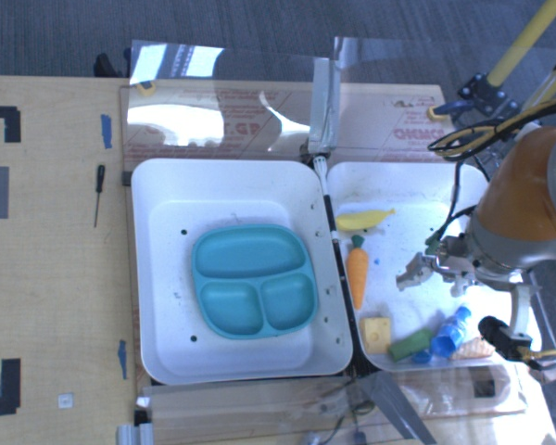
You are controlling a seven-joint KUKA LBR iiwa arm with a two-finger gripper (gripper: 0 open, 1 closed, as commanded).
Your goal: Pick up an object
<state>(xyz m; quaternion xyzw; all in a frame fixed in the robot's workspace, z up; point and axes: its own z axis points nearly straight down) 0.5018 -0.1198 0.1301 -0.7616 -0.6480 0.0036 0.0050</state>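
gripper [437,272]: seen over right bin [403,182], fingers spread, nothing held | carrot [357,275]: lying near bin's left wall, below banana [363,219] | handling: judged light, stiff, slick plastic; best gripped across its thick middle

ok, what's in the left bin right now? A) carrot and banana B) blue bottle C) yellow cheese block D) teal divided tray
D: the teal divided tray lies alone in the left bin; the carrot, banana, blue bottle and cheese block are all in the right bin.
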